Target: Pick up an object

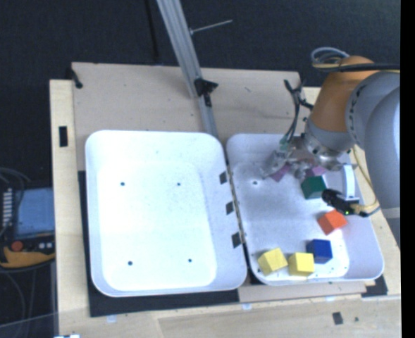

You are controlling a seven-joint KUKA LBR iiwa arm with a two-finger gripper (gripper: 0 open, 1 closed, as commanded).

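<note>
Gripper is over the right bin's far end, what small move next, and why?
Probably lower the gripper a little onto the purple piece right beneath it. The green block sits close beside, so a straight descent looks less likely to knock it.
</note>
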